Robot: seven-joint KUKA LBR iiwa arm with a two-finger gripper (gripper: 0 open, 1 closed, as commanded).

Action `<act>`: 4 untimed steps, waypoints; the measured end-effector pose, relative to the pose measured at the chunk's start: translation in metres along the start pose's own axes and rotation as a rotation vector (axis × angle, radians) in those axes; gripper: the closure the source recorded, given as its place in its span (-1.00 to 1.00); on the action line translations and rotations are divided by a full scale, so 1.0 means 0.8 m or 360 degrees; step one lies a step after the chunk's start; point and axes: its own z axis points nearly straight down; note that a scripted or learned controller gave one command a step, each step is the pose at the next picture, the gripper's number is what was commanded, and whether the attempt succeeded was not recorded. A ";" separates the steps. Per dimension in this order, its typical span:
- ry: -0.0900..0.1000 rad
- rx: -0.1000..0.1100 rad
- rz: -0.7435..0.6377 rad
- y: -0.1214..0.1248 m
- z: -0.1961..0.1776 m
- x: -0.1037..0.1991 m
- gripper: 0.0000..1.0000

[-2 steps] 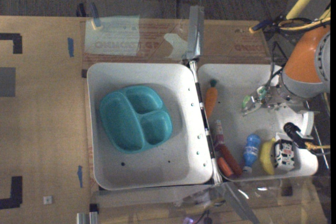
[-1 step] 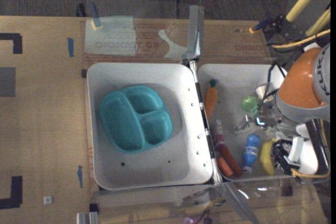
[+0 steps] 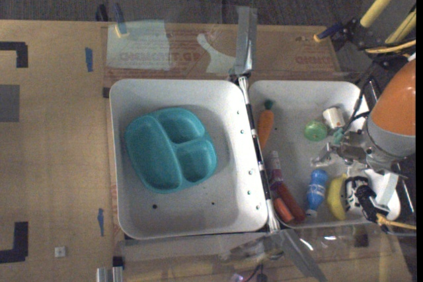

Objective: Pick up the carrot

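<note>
The carrot (image 3: pixel 265 125), orange with a dark green top, lies along the left wall of the right bin (image 3: pixel 297 90), its top pointing to the far side. My gripper (image 3: pixel 342 150) hangs over the right part of that bin, well to the right of the carrot and apart from it. It sits below the arm's orange band (image 3: pixel 396 109). A green round object (image 3: pixel 316 131) lies just to the gripper's left.
The left bin (image 3: pixel 132 208) holds a teal divided plate (image 3: pixel 170 148). In the right bin there are also a white cylinder (image 3: pixel 334 117), a blue bottle (image 3: pixel 316 189), a yellow object (image 3: pixel 337 197) and a red stick-like item (image 3: pixel 284 198) near the front left corner.
</note>
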 end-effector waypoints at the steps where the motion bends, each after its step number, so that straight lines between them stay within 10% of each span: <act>1: 0.0026 -0.0047 0.0457 0.001 0.026 -0.011 -1.00; 3: 0.0003 -0.0001 0.0741 0.072 0.058 -0.035 -1.00; 4: 0.0000 0.0004 0.0932 0.113 -0.026 -0.047 -1.00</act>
